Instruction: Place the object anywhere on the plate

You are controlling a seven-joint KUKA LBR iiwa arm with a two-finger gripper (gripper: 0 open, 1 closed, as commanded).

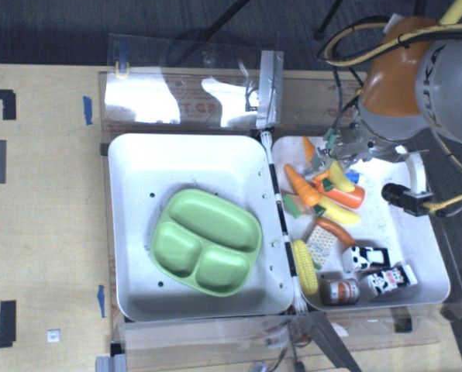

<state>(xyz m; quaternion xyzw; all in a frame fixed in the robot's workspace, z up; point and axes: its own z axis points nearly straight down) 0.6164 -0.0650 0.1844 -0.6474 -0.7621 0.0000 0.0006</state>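
Green sectioned plate (206,241) sits bare in left bin (130,169): nothing placed yet. Right bin (429,270) crowded with toy food: corn cob (305,265), carrot (301,185), small can (343,291), cow-print pieces (380,270). Gripper (341,152) low over pile at bin's far end; grip state unreadable from this angle. Pick, carry across and release all remain, by this judgement.

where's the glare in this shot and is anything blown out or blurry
In the camera view, the strongest glare sits on the clear panel behind the left bin, washing out white patches; the green plate is evenly lit with a soft shadow beneath its near edge; the right bin's floor near the arm looks overexposed, and the toys there are slightly soft.
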